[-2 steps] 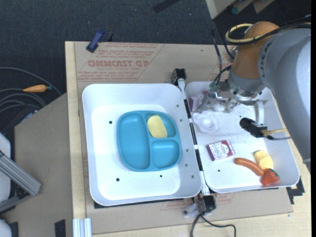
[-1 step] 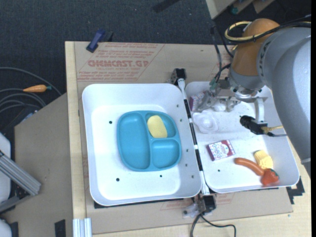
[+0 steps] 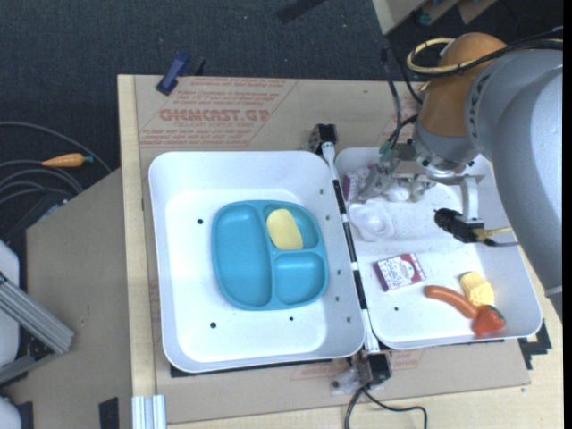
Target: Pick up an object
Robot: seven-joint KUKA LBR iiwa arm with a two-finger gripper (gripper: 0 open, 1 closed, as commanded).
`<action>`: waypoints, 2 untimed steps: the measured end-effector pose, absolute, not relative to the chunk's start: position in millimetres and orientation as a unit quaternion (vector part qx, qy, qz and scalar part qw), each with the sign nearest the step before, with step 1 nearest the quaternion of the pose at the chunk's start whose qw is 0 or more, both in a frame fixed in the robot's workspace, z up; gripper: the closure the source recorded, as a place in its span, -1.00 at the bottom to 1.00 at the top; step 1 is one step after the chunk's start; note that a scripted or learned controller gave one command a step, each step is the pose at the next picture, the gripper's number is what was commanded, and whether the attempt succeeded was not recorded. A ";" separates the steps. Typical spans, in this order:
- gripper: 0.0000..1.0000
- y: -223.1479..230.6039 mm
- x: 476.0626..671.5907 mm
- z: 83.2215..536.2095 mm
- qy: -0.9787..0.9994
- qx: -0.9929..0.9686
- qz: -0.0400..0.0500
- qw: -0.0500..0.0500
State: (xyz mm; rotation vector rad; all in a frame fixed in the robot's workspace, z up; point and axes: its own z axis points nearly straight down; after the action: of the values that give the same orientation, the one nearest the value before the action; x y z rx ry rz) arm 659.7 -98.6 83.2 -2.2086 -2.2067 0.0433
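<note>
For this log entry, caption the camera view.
Pincer low in right bin; blue tray holding yellow piece in left bin.

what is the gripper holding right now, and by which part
It cannot be told: the gripper is low in the right bin near a clear plastic item, with no object visibly gripped.

arm (image 3: 527,123): grey, bulky, rounded | orange band above wrist | black cables looped alongside

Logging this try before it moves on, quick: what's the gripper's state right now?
Gripper: low over the far end of the right bin; whether it is open, closed or holding anything cannot be told.
</note>
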 end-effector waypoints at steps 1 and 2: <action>-1.00 -99.6 660.0 83.1 -0.707 -0.707 0.013 0.010; -1.00 -99.5 660.1 83.1 -0.707 -0.707 0.013 0.009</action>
State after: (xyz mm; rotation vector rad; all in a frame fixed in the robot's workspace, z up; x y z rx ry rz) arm 660.1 -99.5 83.1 -2.2086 -2.2074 0.0416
